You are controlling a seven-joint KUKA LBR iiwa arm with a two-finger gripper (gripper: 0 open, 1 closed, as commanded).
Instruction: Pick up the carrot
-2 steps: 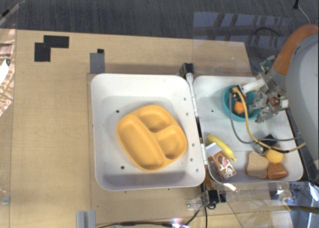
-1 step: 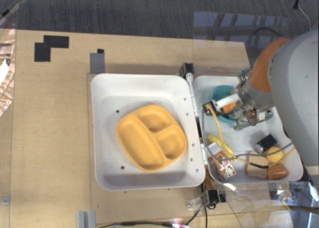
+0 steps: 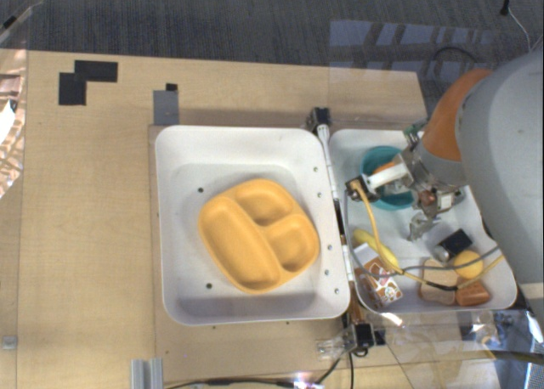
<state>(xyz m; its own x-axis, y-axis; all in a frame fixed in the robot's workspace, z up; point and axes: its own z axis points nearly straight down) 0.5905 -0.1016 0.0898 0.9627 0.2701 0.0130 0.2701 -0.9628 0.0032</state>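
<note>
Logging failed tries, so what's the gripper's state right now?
Gripper: cannot be told; it hangs over the right bin, beside the teal cup.

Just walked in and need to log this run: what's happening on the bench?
A grey arm with an orange band reaches from the right into the right bin, its end effector low among a teal cup, a banana and other small items. The left bin holds a yellow divided tray. I can't pick out the carrot in the clutter.
</note>
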